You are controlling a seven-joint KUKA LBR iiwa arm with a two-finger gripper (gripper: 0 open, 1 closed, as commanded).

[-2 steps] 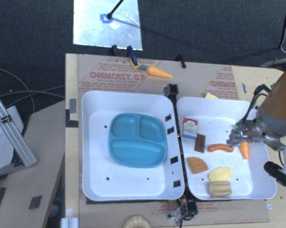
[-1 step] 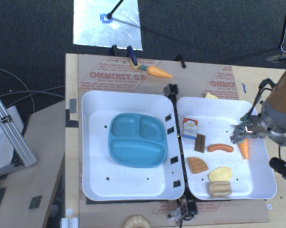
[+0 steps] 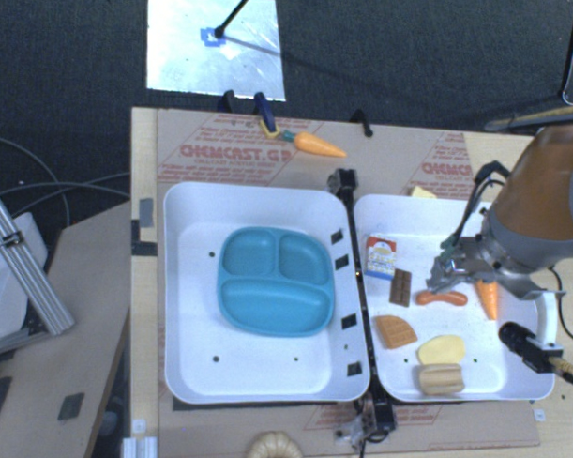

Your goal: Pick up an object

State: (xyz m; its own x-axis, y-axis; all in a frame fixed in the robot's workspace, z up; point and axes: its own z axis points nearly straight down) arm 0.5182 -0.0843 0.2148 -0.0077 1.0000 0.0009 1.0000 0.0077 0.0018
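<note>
Toy food pieces lie scattered in the right white bin [image 3: 400, 210]: a red sausage [image 3: 442, 298], an orange carrot [image 3: 489, 300], a small carton [image 3: 380, 256], a brown chocolate bar [image 3: 401, 287], a tan wedge [image 3: 396, 330], a yellow slice [image 3: 441, 350] and a bread roll [image 3: 440, 379]. From the right, the grey arm's gripper [image 3: 443, 273] hangs just above the sausage; whether it is apart or together cannot be told. The left white bin [image 3: 186, 295] holds a blue divided plate [image 3: 274, 280]. Another carrot [image 3: 315, 145] lies on the bench behind.
</note>
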